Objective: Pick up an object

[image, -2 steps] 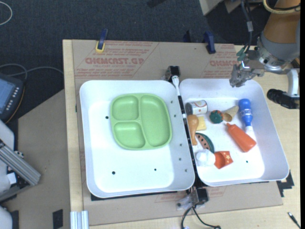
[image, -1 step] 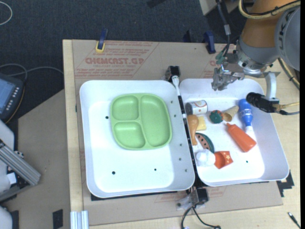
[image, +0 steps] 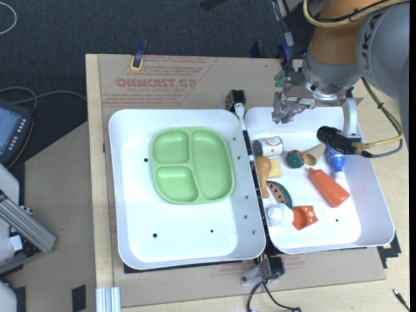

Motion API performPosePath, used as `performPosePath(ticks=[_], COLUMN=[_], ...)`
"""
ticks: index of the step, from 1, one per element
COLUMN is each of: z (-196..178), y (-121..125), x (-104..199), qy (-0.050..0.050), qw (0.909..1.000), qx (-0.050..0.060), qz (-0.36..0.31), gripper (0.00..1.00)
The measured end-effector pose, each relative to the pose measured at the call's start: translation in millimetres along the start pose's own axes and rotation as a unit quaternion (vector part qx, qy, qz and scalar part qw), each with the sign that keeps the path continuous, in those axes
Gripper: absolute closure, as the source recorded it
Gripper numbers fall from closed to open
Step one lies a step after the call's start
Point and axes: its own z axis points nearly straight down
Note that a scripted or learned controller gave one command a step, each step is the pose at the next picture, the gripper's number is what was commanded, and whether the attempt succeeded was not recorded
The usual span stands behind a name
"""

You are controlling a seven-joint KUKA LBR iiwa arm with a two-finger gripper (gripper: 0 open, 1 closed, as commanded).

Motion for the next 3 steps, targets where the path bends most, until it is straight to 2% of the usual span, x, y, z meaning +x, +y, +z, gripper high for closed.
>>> performPosePath(ticks=[1, 2, 3], z=[8, 3, -14], y=[2, -5, -1], x=[53, 53, 61], qy=[0.0, -0.001, -0.001], qw=[1.0, 1.0, 1.0], qx=[0.001, 0.0, -0.003], qz=[0.0, 0.002, 0.002], gripper=[1.0, 1.0, 1.0])
